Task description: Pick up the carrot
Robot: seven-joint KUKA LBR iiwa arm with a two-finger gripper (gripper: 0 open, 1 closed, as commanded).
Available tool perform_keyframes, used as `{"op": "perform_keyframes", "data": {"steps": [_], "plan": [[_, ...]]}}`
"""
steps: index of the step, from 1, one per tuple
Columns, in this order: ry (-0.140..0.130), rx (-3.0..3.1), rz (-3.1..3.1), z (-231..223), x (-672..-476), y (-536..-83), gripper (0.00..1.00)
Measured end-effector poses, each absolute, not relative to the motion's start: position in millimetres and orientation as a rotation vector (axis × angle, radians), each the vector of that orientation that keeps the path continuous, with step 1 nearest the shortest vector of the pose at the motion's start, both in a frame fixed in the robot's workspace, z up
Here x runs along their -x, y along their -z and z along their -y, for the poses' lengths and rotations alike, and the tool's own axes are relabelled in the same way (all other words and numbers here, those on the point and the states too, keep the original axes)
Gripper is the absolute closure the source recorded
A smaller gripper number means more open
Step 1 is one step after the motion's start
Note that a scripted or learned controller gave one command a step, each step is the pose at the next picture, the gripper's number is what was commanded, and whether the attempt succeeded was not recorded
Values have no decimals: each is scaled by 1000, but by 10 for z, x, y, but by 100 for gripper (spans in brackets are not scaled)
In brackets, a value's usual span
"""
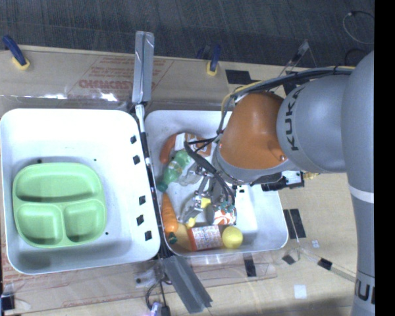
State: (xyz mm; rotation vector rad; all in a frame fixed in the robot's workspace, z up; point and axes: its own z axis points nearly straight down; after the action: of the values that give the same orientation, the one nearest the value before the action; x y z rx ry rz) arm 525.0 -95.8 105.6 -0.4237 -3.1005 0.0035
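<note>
- Carrot [168,214] lies lengthwise against the left wall of the right bin [270,232], toward its near end, untouched.
- Just beside its lower tip I see a small bottle with a red label [204,237], then a yellow lemon [232,237].
- The gripper [209,196] hangs over the bin's middle, right of the carrot and apart from it; I cannot tell how its jaws stand.
- A second orange item [166,149] and a green-tinted bottle [174,168] sit farther back.
- The left bin [66,127] holds a green divided tray [59,205].
</note>
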Motion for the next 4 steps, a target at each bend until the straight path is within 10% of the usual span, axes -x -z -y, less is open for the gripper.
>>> {"op": "perform_keyframes", "data": {"steps": [1, 2, 3, 4], "plan": [[-4, 421, 3097, 949, -5248, -1133, 100], [-4, 421, 3097, 948, -5248, -1133, 0], [0, 12, 3137, 891, -5491, -898, 0], [1, 8, 3136, 880, -5492, -979, 100]]}}
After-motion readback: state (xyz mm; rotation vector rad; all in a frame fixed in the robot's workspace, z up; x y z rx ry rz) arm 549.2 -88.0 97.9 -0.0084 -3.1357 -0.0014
